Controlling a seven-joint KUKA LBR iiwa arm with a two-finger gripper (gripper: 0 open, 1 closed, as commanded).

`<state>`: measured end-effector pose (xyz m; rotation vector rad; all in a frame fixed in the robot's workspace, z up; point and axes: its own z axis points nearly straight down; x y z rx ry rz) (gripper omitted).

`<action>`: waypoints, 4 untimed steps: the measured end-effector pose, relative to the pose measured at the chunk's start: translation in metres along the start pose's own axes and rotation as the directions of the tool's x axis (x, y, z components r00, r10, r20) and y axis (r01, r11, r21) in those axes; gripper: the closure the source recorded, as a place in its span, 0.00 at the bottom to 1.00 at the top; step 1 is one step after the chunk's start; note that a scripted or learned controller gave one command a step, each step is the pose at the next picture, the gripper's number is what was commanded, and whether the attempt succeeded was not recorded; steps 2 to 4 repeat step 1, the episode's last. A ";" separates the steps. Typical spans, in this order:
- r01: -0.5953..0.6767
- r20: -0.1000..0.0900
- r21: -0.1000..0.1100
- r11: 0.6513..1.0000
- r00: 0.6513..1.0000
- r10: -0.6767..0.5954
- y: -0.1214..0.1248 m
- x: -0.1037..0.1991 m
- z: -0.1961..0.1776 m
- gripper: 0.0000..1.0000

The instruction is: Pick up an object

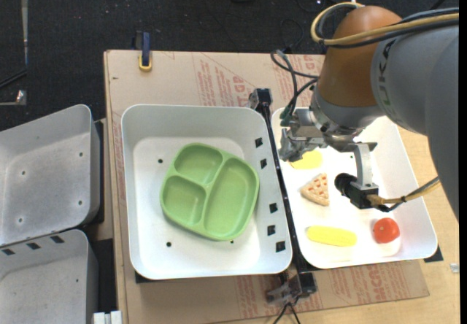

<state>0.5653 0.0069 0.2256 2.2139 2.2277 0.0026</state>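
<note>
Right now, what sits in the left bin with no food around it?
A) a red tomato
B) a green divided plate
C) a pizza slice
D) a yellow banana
B: the green divided plate lies alone in the left bin, while the pizza slice, the tomato and the yellow pieces lie in the right bin under the arm.
</note>
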 end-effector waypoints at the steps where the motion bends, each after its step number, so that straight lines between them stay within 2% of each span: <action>1: 0.002 -0.001 -0.001 1.000 1.000 -0.002 0.013 0.059 -0.009 1.00; 4: 0.002 -0.001 -0.001 1.000 1.000 -0.002 0.013 0.059 -0.009 1.00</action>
